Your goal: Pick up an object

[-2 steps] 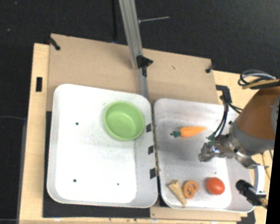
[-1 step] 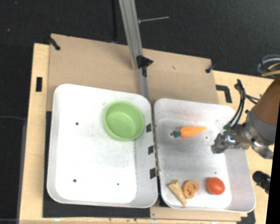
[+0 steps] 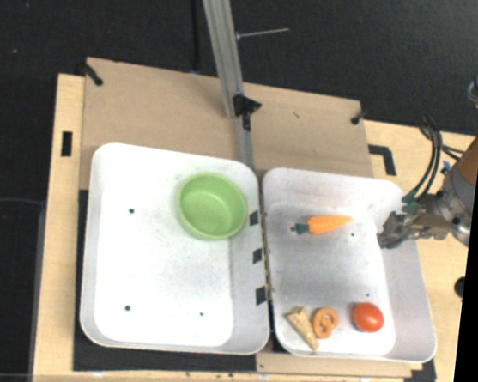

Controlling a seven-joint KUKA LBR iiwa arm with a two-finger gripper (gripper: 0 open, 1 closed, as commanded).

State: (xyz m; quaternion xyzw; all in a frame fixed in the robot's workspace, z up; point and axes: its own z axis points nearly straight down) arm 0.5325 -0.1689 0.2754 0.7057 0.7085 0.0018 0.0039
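Two white bins side by side on the desk [image 3: 45, 309]. Holds a lone green bowl [image 3: 212, 207], the left bin [image 3: 99, 238], near its upper right corner. Scattered in the right bin [image 3: 417, 324]: an orange carrot [image 3: 328, 224] near the top, lying crosswise; a red tomato [image 3: 368, 318], an orange ring-shaped piece [image 3: 325, 321] and a tan wedge [image 3: 300, 325] along the bottom edge, the last two touching. Reaches in from the right, the arm [image 3: 449, 207], with jaws over that bin's upper right side, level with the carrot and apart from it. Cannot tell whether wide or narrow. Probably lined up there for the carrot, as the nearest target lying clear of its neighbours. Nothing lifted yet, judging by how all lies flat.
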